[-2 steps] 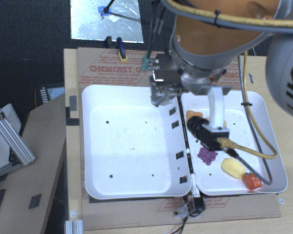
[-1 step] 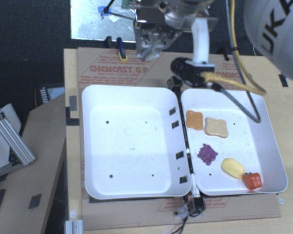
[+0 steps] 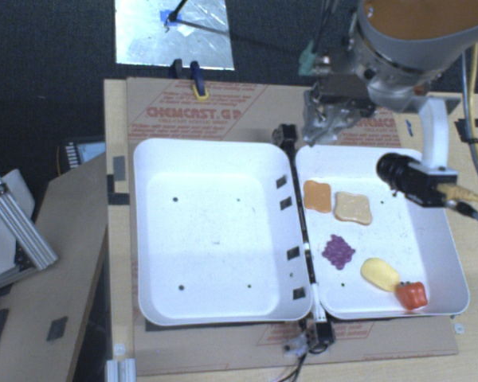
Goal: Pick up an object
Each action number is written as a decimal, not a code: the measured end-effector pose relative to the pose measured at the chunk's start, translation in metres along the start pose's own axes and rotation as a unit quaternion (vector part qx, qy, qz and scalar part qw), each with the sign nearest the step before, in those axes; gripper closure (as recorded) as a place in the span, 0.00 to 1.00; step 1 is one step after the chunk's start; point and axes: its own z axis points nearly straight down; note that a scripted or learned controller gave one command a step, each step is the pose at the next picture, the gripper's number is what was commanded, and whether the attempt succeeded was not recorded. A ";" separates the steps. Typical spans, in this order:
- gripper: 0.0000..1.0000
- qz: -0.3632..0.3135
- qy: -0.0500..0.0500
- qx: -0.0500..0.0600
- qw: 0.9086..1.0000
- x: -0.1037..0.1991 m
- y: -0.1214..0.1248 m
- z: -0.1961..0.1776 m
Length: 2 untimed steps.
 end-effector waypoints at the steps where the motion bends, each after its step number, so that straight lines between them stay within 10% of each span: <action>1: 1.00 -0.008 0.002 -0.002 1.000 0.061 -0.012 -0.019; 2: 1.00 -0.007 0.001 -0.003 1.000 0.101 0.028 -0.018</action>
